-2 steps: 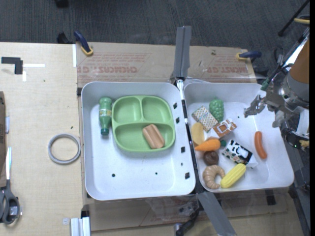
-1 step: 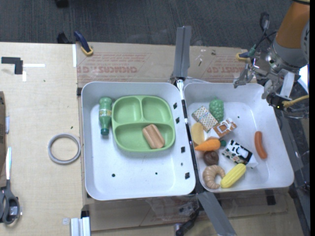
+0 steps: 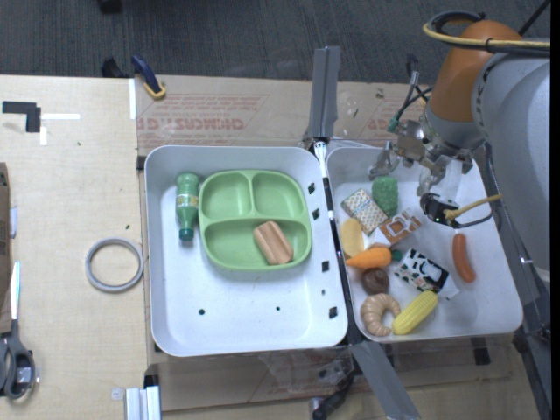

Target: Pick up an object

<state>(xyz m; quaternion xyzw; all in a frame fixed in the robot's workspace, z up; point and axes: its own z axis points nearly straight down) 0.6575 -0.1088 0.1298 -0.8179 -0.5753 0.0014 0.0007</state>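
So I am hovering my spread, empty two-finger gripper (image 3: 407, 166) just above the dark green knobbly plastic toy (image 3: 384, 192), nothing lifted yet.

Looks down at a slant from above the pale wooden surface (image 3: 70, 199), taking in both shallow white plastic bins (image 3: 166, 261) from moderate height.

Robot lab or workshop: plywood bench (image 3: 70, 191) bears two white bins (image 3: 166, 261), cardboard sheet (image 3: 227, 116) behind bins, tape roll (image 3: 114, 263) and scissors (image 3: 16, 361) left of them.
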